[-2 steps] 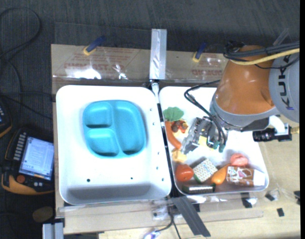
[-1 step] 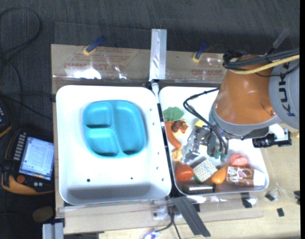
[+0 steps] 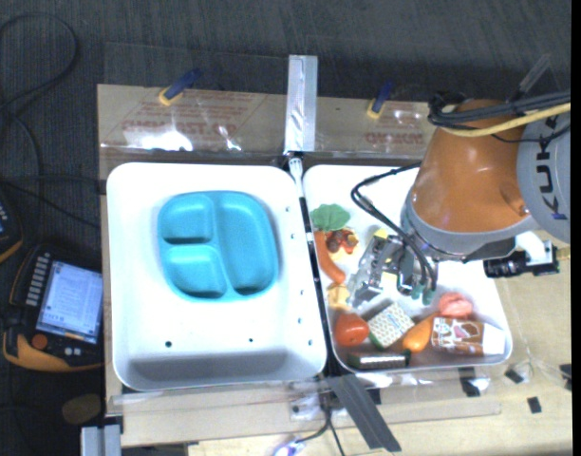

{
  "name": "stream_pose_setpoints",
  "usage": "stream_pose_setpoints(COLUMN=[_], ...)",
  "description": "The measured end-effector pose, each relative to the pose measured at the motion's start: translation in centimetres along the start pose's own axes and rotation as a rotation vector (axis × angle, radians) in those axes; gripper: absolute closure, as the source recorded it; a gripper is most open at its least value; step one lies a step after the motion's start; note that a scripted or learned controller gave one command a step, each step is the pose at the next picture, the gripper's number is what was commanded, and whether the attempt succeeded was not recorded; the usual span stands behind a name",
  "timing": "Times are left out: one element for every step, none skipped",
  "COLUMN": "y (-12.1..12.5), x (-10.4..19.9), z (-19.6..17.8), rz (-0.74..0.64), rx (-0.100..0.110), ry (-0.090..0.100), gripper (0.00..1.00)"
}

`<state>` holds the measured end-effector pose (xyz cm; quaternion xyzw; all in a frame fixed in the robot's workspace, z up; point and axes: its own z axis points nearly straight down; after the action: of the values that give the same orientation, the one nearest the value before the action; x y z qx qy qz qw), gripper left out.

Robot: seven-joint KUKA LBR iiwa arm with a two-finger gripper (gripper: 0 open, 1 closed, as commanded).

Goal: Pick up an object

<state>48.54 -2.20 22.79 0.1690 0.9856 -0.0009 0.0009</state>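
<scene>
The right bin [image 3: 404, 180] holds several toy foods. Among them are a green leafy piece [image 3: 330, 218], an orange carrot [image 3: 330, 260], a red tomato [image 3: 350, 330], a checkered block [image 3: 390, 323], a pink-red piece [image 3: 455, 304] and a labelled bottle [image 3: 461, 336]. My gripper [image 3: 383, 275] hangs low over the middle of this bin, just above the checkered block and right of the carrot. The arm's orange band [image 3: 466, 183] covers the bin's back right part. I see nothing lifted off the bin floor.
The left bin [image 3: 129, 283] bears a blue divided plate [image 3: 217, 242]. A black bar [image 3: 381, 359] lies at the right bin's front wall. A metal divider [image 3: 301, 112] stands behind the bins. Handheld devices [image 3: 58, 302] and cables lie far left.
</scene>
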Motion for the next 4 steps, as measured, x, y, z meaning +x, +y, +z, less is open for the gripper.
stream_pose_setpoints(y=[5.96,6.07,6.07,5.24], x=[2.33,2.29,2.29,2.05], z=[4.46,3.58,3.59,4.45], rz=[-0.116,-0.116,-0.116,-0.135], rx=[-0.001,-0.002,-0.003,0.001], ry=[0.004,0.004,0.004,0.003], gripper=[1.0,1.0,0.0,0.0])
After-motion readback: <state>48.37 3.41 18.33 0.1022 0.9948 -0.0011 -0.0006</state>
